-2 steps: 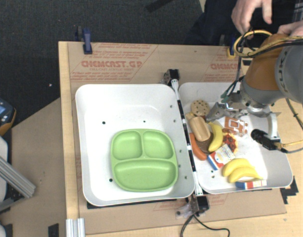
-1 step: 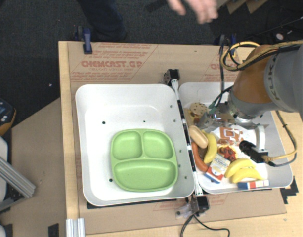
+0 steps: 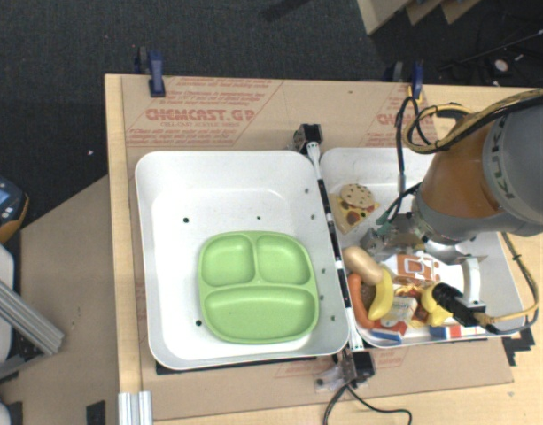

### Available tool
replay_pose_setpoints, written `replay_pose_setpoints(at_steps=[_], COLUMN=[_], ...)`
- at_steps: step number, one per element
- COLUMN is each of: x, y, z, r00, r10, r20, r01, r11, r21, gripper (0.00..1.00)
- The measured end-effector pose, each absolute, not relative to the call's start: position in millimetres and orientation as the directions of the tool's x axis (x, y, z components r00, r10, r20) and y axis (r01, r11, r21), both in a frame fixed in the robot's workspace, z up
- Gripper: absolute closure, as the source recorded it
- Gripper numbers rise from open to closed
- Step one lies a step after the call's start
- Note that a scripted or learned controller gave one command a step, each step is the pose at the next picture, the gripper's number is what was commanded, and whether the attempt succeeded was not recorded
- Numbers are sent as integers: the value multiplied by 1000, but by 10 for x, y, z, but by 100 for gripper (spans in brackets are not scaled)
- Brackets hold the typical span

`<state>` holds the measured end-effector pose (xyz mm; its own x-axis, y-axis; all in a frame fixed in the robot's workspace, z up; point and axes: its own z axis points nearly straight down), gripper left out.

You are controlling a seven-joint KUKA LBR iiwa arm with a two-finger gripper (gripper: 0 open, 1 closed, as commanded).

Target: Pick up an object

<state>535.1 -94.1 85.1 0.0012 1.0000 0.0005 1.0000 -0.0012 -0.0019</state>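
The right bin (image 3: pixel 342 162) holds a heap of toy food. A round cookie with dark chips (image 3: pixel 356 202) lies near its back left. A tan bread roll (image 3: pixel 364 263), an orange carrot (image 3: pixel 354 292) and a yellow banana (image 3: pixel 381 297) lie along the bin's left front. A white and orange box (image 3: pixel 418 269) and another yellow piece (image 3: pixel 440 303) sit to their right. My gripper (image 3: pixel 385 235) reaches down into the bin from the right. It sits just behind the bread roll and to the right of the cookie. The grey and orange wrist hides most of it.
The left bin (image 3: pixel 165 184) holds a green divided plate (image 3: pixel 257 286). A black clip (image 3: pixel 308 136) joins the bins at the back. A yellow cable (image 3: pixel 422 118) loops above the arm. The arm body (image 3: pixel 484 180) covers the right bin's right half.
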Motion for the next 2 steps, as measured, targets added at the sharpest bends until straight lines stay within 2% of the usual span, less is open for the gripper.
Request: replay_pose_setpoints(at_steps=[1,2], x=[6181,5112], y=[-1530,-1808], z=[856,1278], r00=[0,8], r10=[1000,1000], r20=[-5,-2], r01=[1000,1000], r11=[0,-8], r21=[9,-2], gripper=[0,0])
